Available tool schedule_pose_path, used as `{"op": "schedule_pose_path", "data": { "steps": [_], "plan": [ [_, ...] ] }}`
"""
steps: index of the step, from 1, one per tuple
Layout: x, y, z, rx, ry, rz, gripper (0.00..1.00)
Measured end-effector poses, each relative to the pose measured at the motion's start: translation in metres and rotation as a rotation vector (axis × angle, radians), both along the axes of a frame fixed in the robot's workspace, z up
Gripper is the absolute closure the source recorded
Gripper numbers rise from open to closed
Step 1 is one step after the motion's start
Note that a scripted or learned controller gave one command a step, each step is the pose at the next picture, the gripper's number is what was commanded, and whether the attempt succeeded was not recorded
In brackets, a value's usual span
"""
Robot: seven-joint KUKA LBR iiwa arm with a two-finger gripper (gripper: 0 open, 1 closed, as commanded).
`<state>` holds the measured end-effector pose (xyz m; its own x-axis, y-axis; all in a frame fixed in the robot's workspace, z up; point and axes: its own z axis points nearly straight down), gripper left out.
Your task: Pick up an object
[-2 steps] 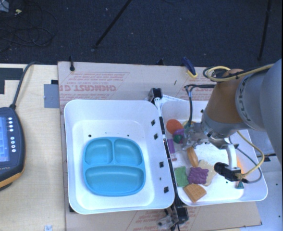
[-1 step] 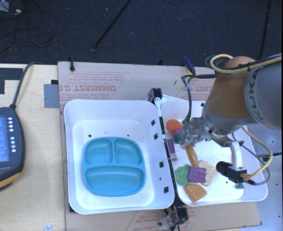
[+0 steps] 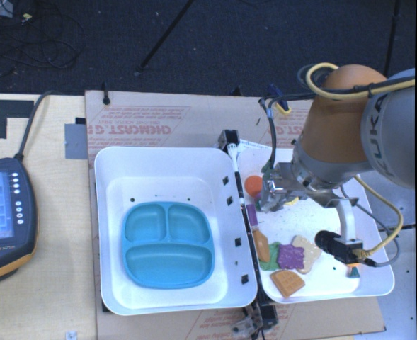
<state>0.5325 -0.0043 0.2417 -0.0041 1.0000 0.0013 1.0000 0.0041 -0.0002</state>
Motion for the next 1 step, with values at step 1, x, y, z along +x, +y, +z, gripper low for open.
{"op": "schedule_pose_path", "data": {
  "steps": [1],
  "plan": [
    [-0.0007, -0.0016, -0.0033, -0.001, 0.005, -0.003, 0.0]
  ]
}}
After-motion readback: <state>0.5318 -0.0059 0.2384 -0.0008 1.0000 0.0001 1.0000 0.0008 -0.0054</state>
